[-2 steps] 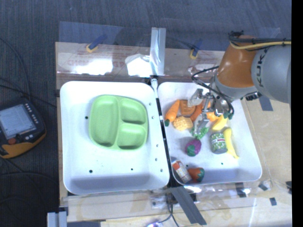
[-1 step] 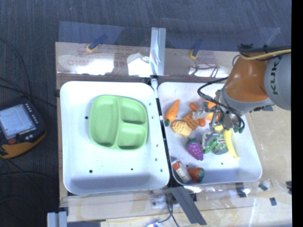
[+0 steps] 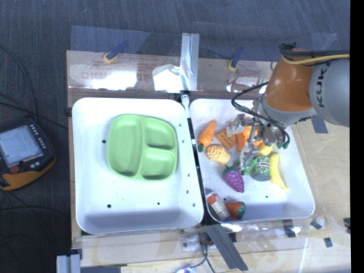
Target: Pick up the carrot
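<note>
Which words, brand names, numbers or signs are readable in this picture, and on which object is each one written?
"KU": dark letters on the grey arm, cut by the picture's edge.
Handheld controller on the floor at the left: its screen is too blurred to read.
Green can in the right bin: label too small to read.

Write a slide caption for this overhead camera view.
Arm over the right bin of toy food, carrot lying beside it; green tray in the left bin.
</note>
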Robot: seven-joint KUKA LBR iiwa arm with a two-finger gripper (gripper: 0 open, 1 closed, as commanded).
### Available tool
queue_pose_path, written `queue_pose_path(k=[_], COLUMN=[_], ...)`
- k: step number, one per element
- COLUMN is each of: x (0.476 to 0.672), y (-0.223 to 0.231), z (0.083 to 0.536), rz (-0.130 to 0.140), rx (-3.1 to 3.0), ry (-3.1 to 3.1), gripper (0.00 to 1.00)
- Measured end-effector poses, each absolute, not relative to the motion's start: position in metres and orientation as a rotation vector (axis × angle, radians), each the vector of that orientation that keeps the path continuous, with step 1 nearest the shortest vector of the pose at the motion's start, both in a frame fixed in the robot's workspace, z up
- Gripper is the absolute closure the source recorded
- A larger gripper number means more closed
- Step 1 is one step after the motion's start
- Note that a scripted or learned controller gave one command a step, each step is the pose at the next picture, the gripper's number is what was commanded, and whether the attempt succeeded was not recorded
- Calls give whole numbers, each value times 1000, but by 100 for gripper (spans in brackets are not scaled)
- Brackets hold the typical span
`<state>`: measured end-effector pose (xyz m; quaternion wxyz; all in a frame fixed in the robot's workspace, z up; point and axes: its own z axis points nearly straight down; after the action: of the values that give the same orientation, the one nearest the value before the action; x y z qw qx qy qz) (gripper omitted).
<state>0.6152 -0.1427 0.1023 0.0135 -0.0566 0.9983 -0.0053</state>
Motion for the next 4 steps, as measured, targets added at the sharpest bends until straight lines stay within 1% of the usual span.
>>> queue_pose_path(k=[1, 2, 3, 4], x=[605, 541, 615, 506], y=[-104, -135, -132, -114], z=[100, 128, 90, 91], rz=[-16, -8, -1, -4], rx=[-185, 312, 385, 129], ry=[3098, 3087, 3105, 3127], gripper=[0, 0, 0, 0])
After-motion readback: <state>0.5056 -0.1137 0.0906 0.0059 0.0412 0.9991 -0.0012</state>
